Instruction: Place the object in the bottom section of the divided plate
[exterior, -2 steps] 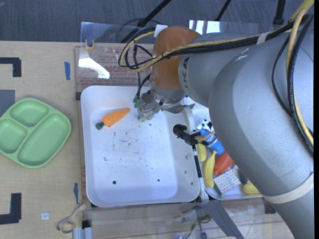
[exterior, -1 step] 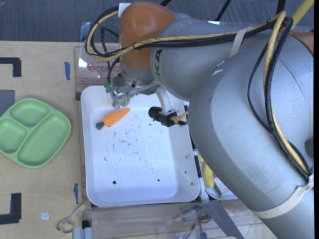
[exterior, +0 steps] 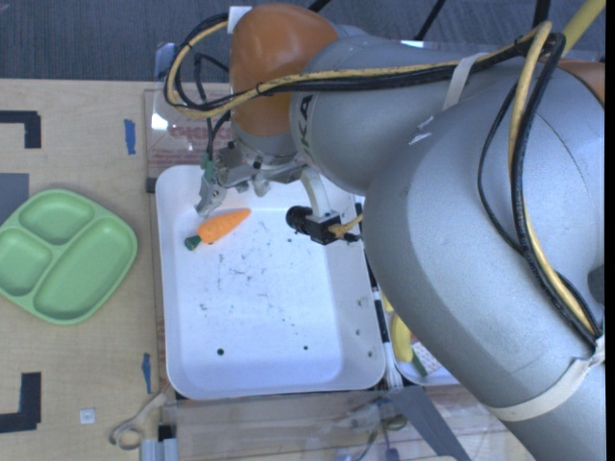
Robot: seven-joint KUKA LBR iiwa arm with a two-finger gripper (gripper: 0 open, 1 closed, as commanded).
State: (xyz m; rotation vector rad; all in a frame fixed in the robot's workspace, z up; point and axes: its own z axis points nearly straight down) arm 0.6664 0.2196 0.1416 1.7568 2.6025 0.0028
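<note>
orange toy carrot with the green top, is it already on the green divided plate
No, the orange toy carrot lies in the shallow white bin, apart from the green divided plate on the bench to its left.

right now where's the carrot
In the camera view the carrot lies in the upper left part of the white bin, just below the gripper and to the right of the green divided plate.

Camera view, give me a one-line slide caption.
Gripper poised over toy carrot in white bin; green divided plate waits on the bench.
</note>
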